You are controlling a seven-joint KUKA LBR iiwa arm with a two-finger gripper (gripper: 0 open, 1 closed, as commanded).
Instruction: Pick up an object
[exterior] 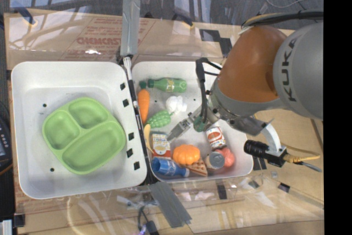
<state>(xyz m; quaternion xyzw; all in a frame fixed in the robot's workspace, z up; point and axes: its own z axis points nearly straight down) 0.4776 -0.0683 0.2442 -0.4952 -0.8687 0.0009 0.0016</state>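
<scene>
Right bin [242, 169] holds green bottle [165, 85], carrot [143, 104], orange pumpkin [187, 154] and red-labelled jar [216, 138]; tool [192, 123] low among them, grip state cannot be told.

I read "KUKA" in dark capitals on the grey arm [308, 71], running sideways along its casing at the right. On the flattened cardboard [82, 36] behind the bins I make out red print that starts "CHEMCAS", the rest hidden by the grey tape; the smaller red lines above it are too blurred for me. The labels on the small red-labelled bottle [216, 138] and the orange carton [160, 145] I cannot read
</scene>
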